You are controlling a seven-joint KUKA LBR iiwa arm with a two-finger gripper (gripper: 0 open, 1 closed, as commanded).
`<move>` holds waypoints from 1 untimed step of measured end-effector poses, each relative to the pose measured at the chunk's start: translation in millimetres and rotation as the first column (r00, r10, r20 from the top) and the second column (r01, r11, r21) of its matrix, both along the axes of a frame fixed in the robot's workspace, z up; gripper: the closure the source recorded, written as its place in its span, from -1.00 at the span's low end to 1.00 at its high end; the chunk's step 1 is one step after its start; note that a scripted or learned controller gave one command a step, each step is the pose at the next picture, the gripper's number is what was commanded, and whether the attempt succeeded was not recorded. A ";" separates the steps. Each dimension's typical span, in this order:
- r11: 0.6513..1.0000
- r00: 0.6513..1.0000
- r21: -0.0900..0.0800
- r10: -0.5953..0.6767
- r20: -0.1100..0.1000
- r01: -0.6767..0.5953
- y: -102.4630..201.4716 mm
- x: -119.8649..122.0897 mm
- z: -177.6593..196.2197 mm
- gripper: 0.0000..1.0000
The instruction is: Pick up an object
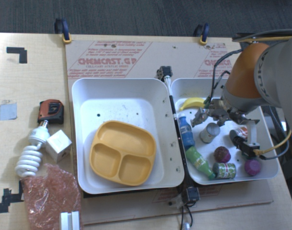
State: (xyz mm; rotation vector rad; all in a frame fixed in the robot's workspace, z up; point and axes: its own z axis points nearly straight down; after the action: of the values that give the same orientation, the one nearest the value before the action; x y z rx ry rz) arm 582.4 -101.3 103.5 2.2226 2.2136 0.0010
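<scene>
We find the arm (261,75) reaching in from the right over the right bin (268,172), its orange band tilted down toward the bin's middle. The gripper (208,116) hangs low over the bin floor, just above a small grey can (208,133); we cannot tell whether it is wide or narrow, and we see nothing held in it.

The right bin holds the pickable objects: a banana (191,103) at the far left corner, a blue bottle (186,132) along the left wall, a green bottle (199,162) below it, a green tin (225,170) at the near edge, a dark red ball (222,154) just above the tin, and a purple ball (252,166) near the right corner. A red-and-white item (241,131) lies partly under the wrist cabling (its kind is unclear).

The left bin (84,128) carries a yellow tray (122,152) with three compartments, lying toward the near side.

Both bins rest on a brown board (112,56) clamped at its far corners, on a pale bench (26,90). Dark carpet (136,6) shows beyond. Left of the bins lie a tape measure (51,111), a spiral bulb (32,152), a white cube (58,143) touching the bulb, and pink wrap (50,195).

The board bears red print reading roughly "CHEMCAST GP"; smaller lines are illegible.
</scene>
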 end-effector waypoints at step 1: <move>1.000 1.000 -0.003 0.000 0.005 0.000 0.5 -10.1 -8.4 -1.00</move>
State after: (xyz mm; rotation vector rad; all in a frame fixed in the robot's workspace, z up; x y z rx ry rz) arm 572.3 -100.8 95.1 2.2184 2.2096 0.0025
